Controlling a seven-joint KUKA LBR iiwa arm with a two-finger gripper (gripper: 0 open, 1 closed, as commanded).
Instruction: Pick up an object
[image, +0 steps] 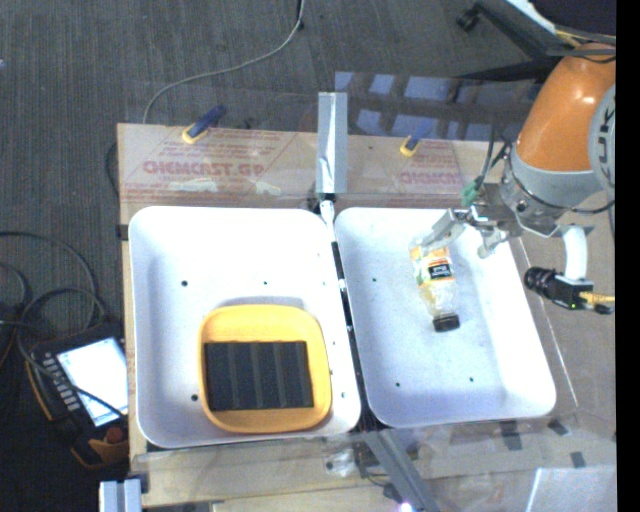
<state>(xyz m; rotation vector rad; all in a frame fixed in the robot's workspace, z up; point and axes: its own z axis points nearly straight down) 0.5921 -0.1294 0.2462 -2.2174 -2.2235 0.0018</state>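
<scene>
A small clear bottle (436, 280) of yellowish liquid, with a dark label and a black cap, lies in the right bin (500, 390). Its cap points toward the front of the bin. My gripper (458, 243) hovers at the back of that bin, just behind the bottle's base. It is open, with one finger (436, 234) reaching toward the bottle's far end and the other out to the right. Nothing sits between the fingers. In the left bin (160, 300) rests a yellow tray-shaped object (265, 372) with a black ribbed panel on top.
A metal divider post (330, 150) stands at the back between the bins. Cardboard (230, 165) with two clamps lies behind them. A black cable fitting (556, 285) hangs by the right bin's right rim. A handheld device (85, 375) and cables lie on the floor at left.
</scene>
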